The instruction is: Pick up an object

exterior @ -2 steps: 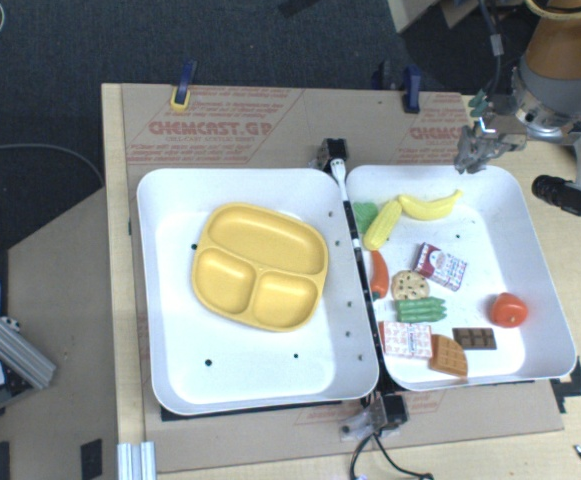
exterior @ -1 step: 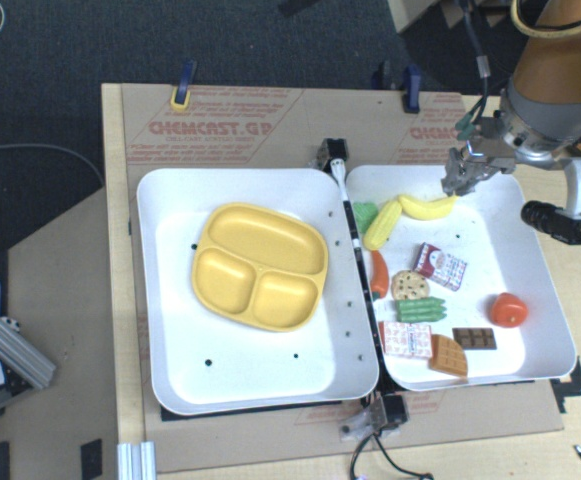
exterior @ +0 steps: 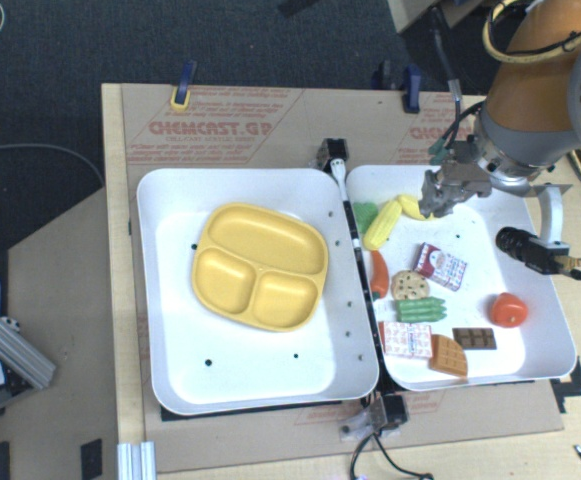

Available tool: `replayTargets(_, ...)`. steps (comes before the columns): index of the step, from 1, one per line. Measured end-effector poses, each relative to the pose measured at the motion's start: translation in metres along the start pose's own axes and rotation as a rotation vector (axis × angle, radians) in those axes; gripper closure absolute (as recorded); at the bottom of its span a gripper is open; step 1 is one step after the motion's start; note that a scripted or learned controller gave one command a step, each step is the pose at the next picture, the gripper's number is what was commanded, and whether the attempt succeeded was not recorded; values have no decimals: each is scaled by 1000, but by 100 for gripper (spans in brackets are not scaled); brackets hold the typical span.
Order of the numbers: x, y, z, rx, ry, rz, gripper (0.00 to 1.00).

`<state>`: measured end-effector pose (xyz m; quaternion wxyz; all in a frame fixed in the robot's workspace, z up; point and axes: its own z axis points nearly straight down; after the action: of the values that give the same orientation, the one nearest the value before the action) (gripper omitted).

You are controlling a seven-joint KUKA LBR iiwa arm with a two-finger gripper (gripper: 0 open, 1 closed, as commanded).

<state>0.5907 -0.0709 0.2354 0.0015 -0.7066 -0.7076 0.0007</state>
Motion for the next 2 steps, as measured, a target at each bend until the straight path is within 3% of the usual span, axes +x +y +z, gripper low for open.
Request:
replayTargets(1,28,-39,16,3,1,0,100)
replayTargets(2,54,-73,4,1,1,0,100)
